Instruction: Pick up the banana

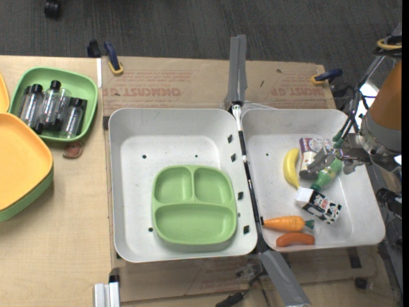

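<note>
The yellow banana [291,167] lies in the right bin [358,232], near its left-middle, pointing roughly front to back. My gripper [317,163] hangs low just to the right of the banana, over a green bottle [327,173] and in front of a purple-and-white carton [310,146]. The arm enters from the right edge with its orange band showing. Nothing yellow is seen inside the gripper; the banana rests on the bin floor beside it.
A cow-patterned box [320,204], a carrot [285,222] and an orange sausage-like piece [295,239] lie at the front of the right bin. The left bin [128,171] holds a green divided plate [193,204]. A green tray of bottles [54,104] and orange plates [19,168] sit far left.
</note>
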Available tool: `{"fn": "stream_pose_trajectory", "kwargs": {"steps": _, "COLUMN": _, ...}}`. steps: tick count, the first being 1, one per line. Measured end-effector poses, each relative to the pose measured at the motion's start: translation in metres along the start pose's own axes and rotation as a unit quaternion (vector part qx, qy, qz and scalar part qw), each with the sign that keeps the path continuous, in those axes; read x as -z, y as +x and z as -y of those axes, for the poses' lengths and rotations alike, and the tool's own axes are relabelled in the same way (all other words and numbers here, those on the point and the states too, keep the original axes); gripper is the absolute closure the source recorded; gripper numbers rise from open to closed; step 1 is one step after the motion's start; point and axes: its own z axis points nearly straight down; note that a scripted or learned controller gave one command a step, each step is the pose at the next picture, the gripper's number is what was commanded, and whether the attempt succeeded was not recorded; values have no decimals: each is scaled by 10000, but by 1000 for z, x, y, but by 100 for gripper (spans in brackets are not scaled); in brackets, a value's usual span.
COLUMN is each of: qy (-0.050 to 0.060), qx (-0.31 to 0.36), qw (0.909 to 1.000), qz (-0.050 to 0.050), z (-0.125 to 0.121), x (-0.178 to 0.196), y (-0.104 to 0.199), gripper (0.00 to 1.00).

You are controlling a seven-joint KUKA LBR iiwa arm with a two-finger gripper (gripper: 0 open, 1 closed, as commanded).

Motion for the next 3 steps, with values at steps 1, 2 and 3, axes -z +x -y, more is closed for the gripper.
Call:
{"fn": "stream_pose_trajectory", "kwargs": {"steps": 1, "qy": -14, "qx": 189, "qw": 9998, "qz": 3, "z": -45, "x": -120, "y": 23, "gripper": 0}}
{"fn": "stream_pose_trajectory", "kwargs": {"steps": 2, "qy": -12, "qx": 173, "qw": 9998, "qz": 7, "z": -86, "x": -20, "y": 59, "gripper": 0}}
{"fn": "stream_pose_trajectory", "kwargs": {"steps": 3, "qy": -8, "qx": 337, "qw": 9994, "qz": 6, "z": -103, "x": -81, "y": 48, "gripper": 0}}
